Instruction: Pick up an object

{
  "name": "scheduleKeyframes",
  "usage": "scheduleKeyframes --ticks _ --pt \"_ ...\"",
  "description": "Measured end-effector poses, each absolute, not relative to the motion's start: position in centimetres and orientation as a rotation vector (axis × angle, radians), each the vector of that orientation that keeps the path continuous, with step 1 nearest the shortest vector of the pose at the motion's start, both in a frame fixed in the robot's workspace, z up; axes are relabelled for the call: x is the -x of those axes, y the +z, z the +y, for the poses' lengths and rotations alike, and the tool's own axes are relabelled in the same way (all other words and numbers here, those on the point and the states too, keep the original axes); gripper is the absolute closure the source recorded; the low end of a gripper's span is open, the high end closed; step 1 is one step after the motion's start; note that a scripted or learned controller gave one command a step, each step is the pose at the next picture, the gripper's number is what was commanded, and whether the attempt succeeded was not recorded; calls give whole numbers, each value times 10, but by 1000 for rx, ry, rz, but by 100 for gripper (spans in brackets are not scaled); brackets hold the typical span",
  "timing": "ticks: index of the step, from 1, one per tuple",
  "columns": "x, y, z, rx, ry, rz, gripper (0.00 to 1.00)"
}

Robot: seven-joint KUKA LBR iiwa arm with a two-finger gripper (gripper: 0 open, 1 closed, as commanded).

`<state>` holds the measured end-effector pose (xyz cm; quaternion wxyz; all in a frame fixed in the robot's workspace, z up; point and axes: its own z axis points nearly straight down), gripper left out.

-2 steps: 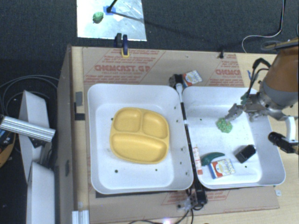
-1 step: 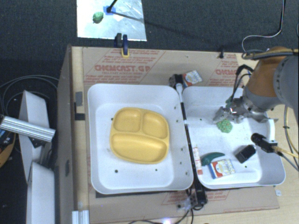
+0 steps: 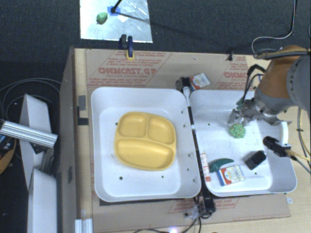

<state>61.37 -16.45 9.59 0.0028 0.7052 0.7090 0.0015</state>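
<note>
The hand (image 3: 239, 116) sits low in the right bin (image 3: 214, 106), just above a green ball (image 3: 237, 130); its grip state cannot be told. A black block (image 3: 255, 159), dark green piece (image 3: 220, 163) and small card (image 3: 230, 174) lie nearby. The left bin (image 3: 104, 130) holds a yellow tray (image 3: 144, 140).

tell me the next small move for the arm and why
Probably a short descent onto the green ball. The gripper sits just above it in the right bin, nothing shows between its fingers, and the ball lies apart from the black block and card.
</note>
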Motion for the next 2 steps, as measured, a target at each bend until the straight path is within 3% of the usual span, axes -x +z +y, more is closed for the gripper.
scheduleKeyframes --ticks 1,2 --pt "-610 273 -124 -2212 6 2222 100" --pt "-601 242 -69 -2216 2 2227 100"
